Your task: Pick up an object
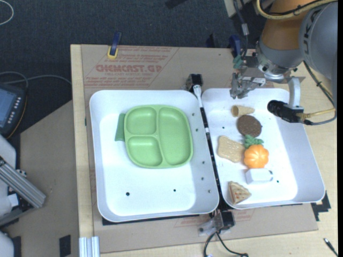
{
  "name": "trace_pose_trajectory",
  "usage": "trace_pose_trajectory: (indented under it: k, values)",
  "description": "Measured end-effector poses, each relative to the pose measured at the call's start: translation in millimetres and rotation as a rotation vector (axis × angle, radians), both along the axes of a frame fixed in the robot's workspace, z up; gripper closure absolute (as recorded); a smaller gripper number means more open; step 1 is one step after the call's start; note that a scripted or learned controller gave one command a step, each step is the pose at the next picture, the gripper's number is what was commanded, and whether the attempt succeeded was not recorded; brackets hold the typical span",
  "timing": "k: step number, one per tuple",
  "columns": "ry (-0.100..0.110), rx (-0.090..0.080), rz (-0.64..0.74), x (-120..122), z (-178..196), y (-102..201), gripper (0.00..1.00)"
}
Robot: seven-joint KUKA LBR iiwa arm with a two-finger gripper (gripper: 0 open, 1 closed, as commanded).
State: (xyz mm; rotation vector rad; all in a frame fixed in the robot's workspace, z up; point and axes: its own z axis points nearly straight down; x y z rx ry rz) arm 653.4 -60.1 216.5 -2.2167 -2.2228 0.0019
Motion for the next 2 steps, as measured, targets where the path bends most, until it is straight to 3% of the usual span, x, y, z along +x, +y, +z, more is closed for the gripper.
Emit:
trace_pose_trajectory:
  k: [2]
  values:
    - [-0.003, -0.001, -0.003, -11.1, 9.9, -12.3, 1.0]
